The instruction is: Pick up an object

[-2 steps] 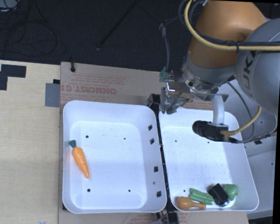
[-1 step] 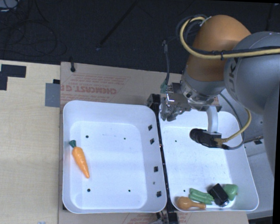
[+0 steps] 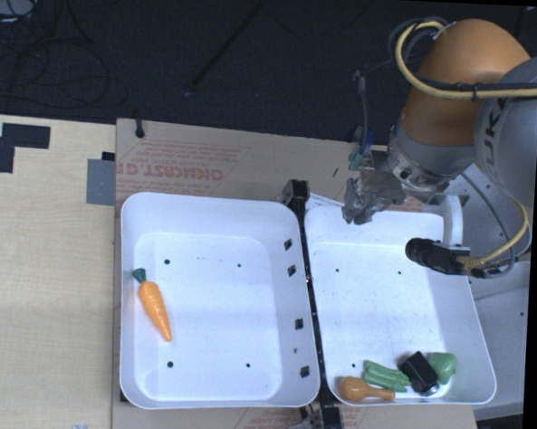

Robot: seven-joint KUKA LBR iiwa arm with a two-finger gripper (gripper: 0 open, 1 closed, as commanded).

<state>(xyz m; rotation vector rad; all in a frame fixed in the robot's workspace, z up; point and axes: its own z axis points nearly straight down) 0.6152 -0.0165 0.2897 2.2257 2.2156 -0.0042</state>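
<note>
Two shallow white bins are seen side by side on the desk [image 3: 38, 268], which is laid with cardboard beneath them. In the left bin [image 3: 209, 216] a toy carrot [image 3: 154, 307] with a green top is found lying near the left wall, its tip pointed toward the near right. In the right bin [image 3: 382, 289] a small cluster is gathered at the near right corner: a tan pear-shaped piece [image 3: 364, 390], a green bean-like piece [image 3: 386, 376], a black block [image 3: 418, 371] and a green rounded piece [image 3: 443, 363] just behind it, the pieces touching or nearly so. The end effector [image 3: 363, 206] is held above the far left edge of the right bin, well apart from every object. Nothing is seen between its fingers, but whether they are spread or pressed together cannot be told.
</note>
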